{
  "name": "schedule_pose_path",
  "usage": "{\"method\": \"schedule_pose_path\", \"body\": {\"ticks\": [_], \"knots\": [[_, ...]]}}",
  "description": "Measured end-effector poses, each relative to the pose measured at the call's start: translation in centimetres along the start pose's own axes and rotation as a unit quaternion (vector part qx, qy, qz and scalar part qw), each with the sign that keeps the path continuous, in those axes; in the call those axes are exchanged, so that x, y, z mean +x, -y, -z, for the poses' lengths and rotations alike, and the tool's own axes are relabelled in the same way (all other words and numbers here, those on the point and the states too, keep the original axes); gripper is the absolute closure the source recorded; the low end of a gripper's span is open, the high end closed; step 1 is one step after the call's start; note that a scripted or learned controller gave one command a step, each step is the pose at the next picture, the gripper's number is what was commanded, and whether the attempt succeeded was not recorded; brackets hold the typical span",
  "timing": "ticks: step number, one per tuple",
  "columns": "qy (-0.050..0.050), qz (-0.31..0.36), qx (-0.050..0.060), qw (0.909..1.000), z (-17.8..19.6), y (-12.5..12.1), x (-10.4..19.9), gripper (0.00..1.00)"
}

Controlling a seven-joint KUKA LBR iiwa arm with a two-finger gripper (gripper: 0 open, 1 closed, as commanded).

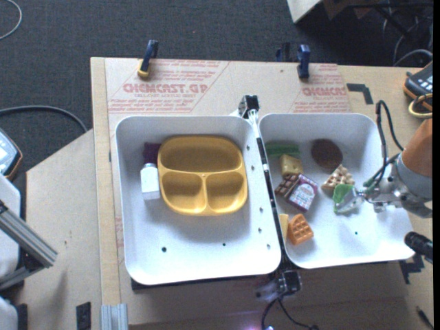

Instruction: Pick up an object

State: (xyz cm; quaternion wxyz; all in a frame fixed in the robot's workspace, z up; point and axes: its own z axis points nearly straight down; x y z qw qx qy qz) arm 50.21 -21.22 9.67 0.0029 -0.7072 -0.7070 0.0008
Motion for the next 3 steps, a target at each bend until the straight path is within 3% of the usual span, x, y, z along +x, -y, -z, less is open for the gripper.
{"method": "schedule_pose_path", "body": {"ticks": [1, 2, 3], "knots": [[0.000, 0.000, -0.001, 1.0000, -1.3, 0.0, 0.1, 0.00], [0.001, 0.000, -0.002, 1.0000, -0.2, 0.0, 0.0, 1.00], [0.004, 0.000, -0.006, 1.0000, 6.1, 0.3, -0.2, 1.00]]}}
